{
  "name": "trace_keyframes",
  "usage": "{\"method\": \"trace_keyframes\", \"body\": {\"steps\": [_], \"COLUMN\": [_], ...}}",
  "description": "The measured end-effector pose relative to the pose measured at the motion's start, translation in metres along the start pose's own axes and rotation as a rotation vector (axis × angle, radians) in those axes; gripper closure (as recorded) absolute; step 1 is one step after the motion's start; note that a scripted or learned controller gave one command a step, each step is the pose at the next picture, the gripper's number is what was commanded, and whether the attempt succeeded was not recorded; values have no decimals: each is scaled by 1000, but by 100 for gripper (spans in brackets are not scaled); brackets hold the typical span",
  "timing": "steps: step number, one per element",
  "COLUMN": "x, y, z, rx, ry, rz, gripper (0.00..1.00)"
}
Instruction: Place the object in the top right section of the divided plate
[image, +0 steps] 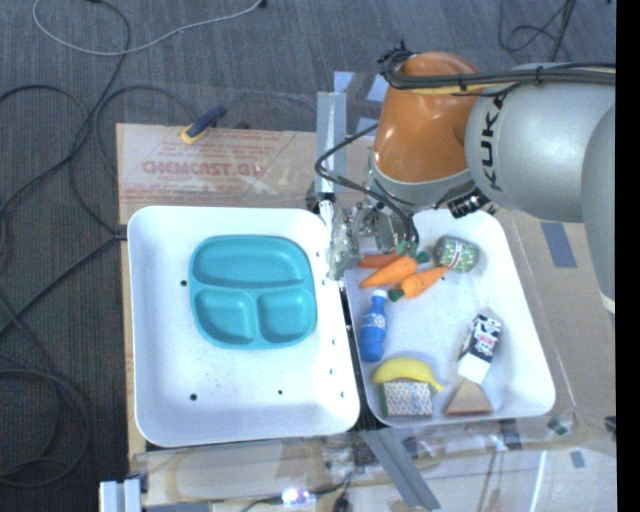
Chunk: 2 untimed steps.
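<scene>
A teal divided plate lies in the left white bin, one wide section at the top and two smaller ones below; nothing lies on it. My gripper hangs over the top left corner of the right bin, just above the left ends of two orange carrots. The wrist hides how its metal parts stand. Beside the carrots lies a green and white round pack.
The right bin also holds a blue bottle, a yellow banana, a patterned block, a tan wedge and a black and white carton. The ridge between the bins runs under my gripper. Cables cross the floor at left.
</scene>
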<state>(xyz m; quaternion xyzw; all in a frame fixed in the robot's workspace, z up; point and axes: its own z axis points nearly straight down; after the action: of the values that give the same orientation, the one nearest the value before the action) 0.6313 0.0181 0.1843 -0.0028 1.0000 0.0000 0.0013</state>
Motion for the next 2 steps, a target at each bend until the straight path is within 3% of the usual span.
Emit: {"method": "trace_keyframes", "body": {"steps": [1, 2], "x": [-21, -38], "y": [-13, -53], "z": [-53, -105], "rx": [-1, -1], "ry": [-2, -3], "rz": [-142, -159], "gripper": [100, 100]}}
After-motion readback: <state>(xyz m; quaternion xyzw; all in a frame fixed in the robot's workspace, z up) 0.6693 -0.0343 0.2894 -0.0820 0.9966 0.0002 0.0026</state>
